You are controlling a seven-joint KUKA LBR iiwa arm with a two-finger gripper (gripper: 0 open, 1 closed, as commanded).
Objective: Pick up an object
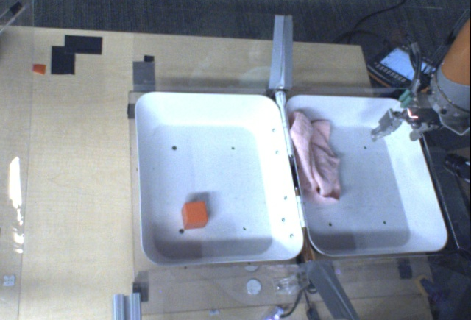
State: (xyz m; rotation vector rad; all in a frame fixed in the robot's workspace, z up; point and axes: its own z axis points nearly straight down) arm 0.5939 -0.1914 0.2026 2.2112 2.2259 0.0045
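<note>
Nearest the camera, toward six o'clock, the front rims of the two white bins meet over a metal bracket on the wooden bench [73, 186]. In the left bin [158, 109], an orange block [195, 215] sits flat on the floor at about seven o'clock of that bin, well apart from every wall, so it looks open to a straight downward approach.

Further back, in the right bin [434, 226], a pink cloth [316, 157] lies crumpled in a long heap against the dividing wall, at nine to ten o'clock of its bin. Being soft and bunched, it would likely yield to a pinch almost anywhere.

Furthest off, at two o'clock of the right bin, the gripper [401, 122] hangs over the rim area, well apart from both objects, with nothing between its fingers; they appear spread apart, though they are small here. Nothing has been picked yet. The cloth is the nearer candidate; the arm seems parked clear of the bins.
</note>
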